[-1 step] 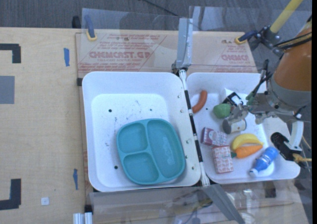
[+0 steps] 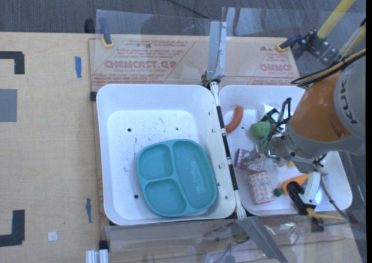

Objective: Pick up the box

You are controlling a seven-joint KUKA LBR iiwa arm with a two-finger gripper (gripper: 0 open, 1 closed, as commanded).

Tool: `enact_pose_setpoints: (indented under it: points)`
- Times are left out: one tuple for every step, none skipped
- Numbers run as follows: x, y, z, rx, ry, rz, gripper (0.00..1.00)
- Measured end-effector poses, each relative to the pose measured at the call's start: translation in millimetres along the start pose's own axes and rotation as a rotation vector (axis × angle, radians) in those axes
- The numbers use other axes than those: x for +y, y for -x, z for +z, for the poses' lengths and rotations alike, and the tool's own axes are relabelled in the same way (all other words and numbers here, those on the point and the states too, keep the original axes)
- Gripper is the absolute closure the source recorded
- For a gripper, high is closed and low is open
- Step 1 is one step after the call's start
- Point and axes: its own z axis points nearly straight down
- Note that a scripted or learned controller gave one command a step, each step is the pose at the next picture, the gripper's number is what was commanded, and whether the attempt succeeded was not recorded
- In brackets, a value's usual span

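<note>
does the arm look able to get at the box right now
Probably yes: the box lies uncovered in the right bin, nothing on it, and the gripper hangs close beside it.

two bins, one plate, one box

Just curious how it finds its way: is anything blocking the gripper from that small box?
Nothing visible does. The gripper hangs just beyond the box in the right bin, with no thing between them. A crumpled wrapper lies off the box's far left corner and an orange piece to its right, both beside the path.
</note>
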Motion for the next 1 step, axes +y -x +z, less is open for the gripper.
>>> enact_pose_setpoints:
  points:
    - [-0.1,0.5,-9.0,0.002,-0.002,0.004,1.00]
